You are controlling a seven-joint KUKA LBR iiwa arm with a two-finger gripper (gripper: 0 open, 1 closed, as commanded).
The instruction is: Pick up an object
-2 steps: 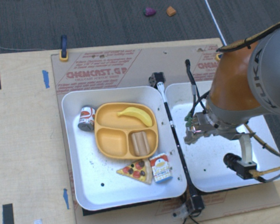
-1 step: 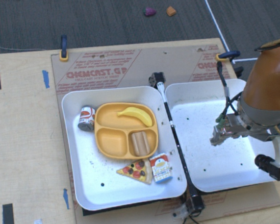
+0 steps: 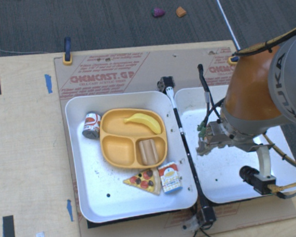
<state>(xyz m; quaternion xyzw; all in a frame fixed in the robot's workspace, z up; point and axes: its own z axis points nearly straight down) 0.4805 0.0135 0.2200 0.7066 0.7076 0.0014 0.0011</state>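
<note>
Left bin [image 3: 88,199]: banana [image 3: 143,122], hand [image 3: 206,142] apart.

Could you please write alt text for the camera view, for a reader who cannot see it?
A grey and orange robot arm reaches from the right over the right white bin. The left white bin holds a yellow divided plate bearing a banana and a hot dog, with a can, a pizza slice and a small carton around it.

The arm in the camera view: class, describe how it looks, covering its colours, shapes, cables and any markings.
The arm is bulky and rounded, with a grey shell bearing part of dark lettering and a broad orange band above the wrist. Below the band sits a metallic grey gripper assembly with exposed small parts. Thin black cables run up from it, and a yellow cable curves over the orange band.
</note>
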